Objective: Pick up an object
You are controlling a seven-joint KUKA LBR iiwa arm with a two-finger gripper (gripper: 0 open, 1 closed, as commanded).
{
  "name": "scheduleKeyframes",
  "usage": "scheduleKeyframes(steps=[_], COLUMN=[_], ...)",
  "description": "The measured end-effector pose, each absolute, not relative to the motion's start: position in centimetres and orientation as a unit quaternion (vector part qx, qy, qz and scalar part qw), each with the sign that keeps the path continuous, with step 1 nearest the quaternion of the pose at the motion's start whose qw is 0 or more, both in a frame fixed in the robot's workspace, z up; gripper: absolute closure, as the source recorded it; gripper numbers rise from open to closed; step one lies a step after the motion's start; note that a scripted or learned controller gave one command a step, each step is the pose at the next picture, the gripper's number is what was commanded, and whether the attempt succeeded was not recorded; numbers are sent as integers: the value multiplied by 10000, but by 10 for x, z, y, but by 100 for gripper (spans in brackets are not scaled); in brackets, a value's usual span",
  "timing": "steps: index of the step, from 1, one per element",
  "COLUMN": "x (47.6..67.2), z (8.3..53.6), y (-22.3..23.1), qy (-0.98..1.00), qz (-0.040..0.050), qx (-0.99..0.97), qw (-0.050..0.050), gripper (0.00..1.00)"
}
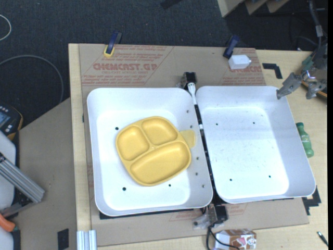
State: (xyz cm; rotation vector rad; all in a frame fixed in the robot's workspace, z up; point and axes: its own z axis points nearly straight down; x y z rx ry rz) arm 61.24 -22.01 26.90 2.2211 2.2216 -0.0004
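My fingers (287,90), state unclear, hover at the right bin's (260,191) far corner; the yellow divided plate (152,150) lies unpicked in the left bin (104,186).

Arm (317,74) cut off at right edge

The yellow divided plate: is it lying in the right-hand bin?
No, the yellow divided plate lies in the left bin, while the gripper sits at the right bin's far corner.
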Motion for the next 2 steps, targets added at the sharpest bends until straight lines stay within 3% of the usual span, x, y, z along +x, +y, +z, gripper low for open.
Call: scheduleKeyframes(steps=[1,2], x=[570,510], z=[363,428], y=[-164,-134], qy=[7088,7082], qz=[16,24], qx=[7054,7060], qw=[23,30], gripper=[0,0])
